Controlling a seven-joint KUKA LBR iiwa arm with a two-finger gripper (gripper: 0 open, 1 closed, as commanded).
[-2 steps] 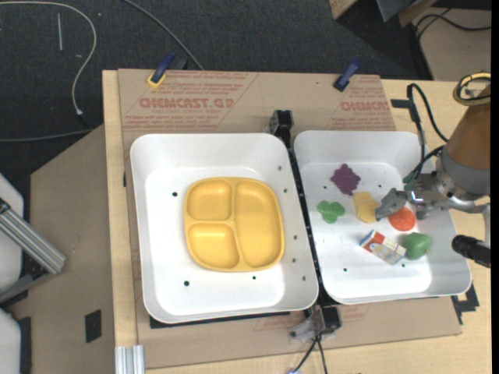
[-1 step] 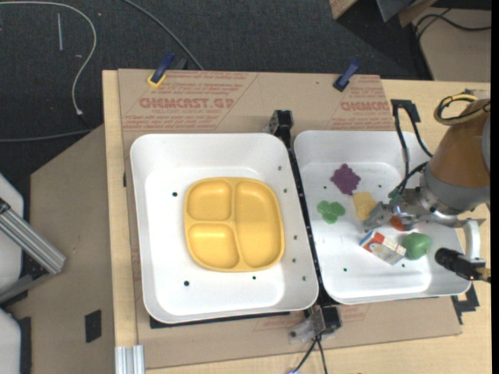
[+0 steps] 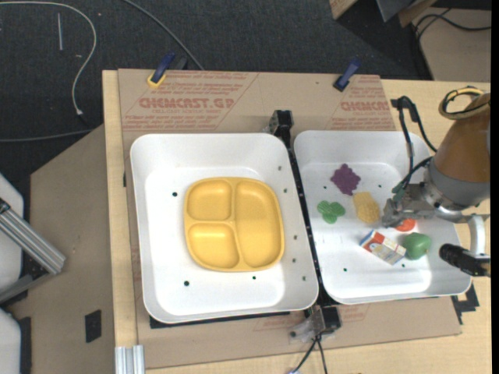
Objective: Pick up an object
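Gripper, grip state not discernible, is lowered over red item, with carton just below-left and corn left; nothing is seen lifted, pickup is judged pending.

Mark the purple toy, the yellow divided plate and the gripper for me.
purple toy [image 3: 345,179]: camera view, middle of its lumpy top.
yellow divided plate [image 3: 234,224]: camera view, ridge where its three compartments meet.
gripper [image 3: 395,210]: camera view, at its fingertips, low in the right bin.
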